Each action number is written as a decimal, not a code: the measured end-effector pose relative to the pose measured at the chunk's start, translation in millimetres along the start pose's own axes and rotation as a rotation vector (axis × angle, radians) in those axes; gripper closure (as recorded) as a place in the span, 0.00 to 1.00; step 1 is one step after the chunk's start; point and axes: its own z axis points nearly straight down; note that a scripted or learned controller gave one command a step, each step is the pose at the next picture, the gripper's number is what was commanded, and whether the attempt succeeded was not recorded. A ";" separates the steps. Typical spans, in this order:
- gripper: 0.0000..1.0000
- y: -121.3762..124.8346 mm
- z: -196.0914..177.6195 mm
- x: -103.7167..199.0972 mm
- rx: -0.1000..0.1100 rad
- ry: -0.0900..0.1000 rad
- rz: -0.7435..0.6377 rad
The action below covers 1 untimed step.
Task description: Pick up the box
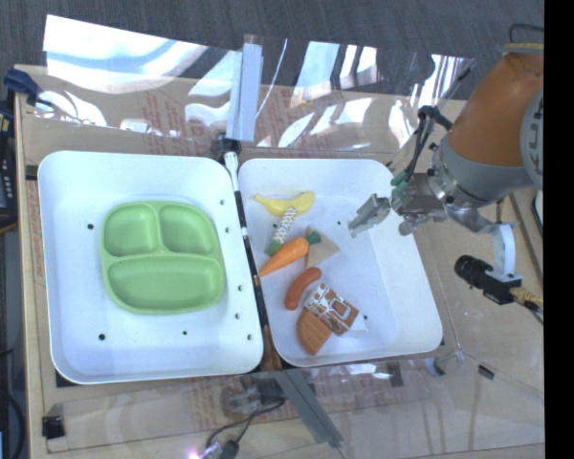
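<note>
A: Tabletop (124,404), right bin (402,304): box (330,309) at near side, touching sausage (302,287) and bread slice (313,334).

B: Hand (368,214) above bin's far side, empty; finger spread unclear. Risk: crowded neighbours get snagged instead.

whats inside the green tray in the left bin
Nothing shows in the green tray: all three of its compartments look bare. Whatever lies under the tray, on the floor of the left bin, is covered.
</note>
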 end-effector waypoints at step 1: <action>0.00 58.6 172.6 12.0 -0.004 -0.002 -0.015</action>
